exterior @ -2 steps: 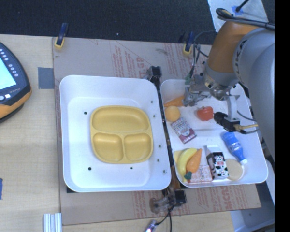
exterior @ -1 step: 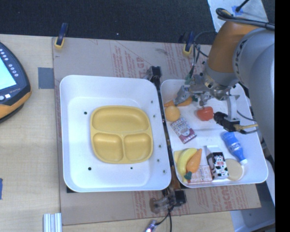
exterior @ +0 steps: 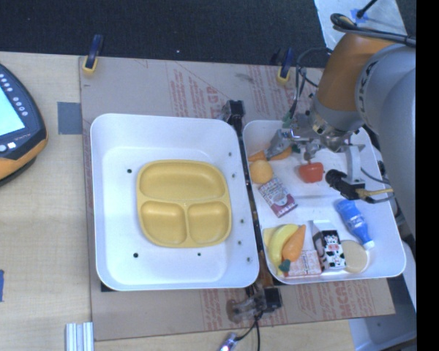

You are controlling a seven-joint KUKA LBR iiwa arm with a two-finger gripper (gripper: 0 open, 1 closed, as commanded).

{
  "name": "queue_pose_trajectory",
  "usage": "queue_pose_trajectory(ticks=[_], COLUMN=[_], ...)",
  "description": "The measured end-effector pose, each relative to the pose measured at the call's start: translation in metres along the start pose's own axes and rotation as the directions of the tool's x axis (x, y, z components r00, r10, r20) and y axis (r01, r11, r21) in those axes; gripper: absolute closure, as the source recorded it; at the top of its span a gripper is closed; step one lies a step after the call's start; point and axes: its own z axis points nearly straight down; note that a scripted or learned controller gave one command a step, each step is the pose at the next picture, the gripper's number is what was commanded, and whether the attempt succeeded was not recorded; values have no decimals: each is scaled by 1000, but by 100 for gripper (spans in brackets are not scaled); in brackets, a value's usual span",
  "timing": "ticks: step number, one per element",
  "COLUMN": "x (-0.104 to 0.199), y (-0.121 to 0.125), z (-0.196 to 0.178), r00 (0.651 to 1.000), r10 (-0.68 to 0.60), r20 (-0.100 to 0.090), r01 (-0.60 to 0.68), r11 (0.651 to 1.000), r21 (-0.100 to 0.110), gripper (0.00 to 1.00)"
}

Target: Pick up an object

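The pincer (exterior: pixel 301 139) hangs low over the far end of the right bin (exterior: pixel 395 258); how wide it stands cannot be told from here. Just beside it lie a red tomato (exterior: pixel 311 172) and an orange (exterior: pixel 260 171). The left bin (exterior: pixel 110 196) carries a yellow divided plate (exterior: pixel 183 201).

A yellow three-compartment tray (exterior: pixel 183 210) lies in the left white bin (exterior: pixel 110 196). A handheld control pendant (exterior: pixel 7 126), orange-edged with a lit screen, rests at the counter's (exterior: pixel 36 232) left edge. Two blue-and-yellow clamps (exterior: pixel 92 53) grip the cardboard sheet (exterior: pixel 168 86) at its far edge.
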Motion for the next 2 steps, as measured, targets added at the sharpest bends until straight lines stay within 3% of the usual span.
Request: queue_pose_trajectory(ticks=[2], x=[10], y=[0], z=[15], r00=[1000], r10=[-2], r20=[0], r01=[2], r11=[1000], r21=[1], gripper=[0])
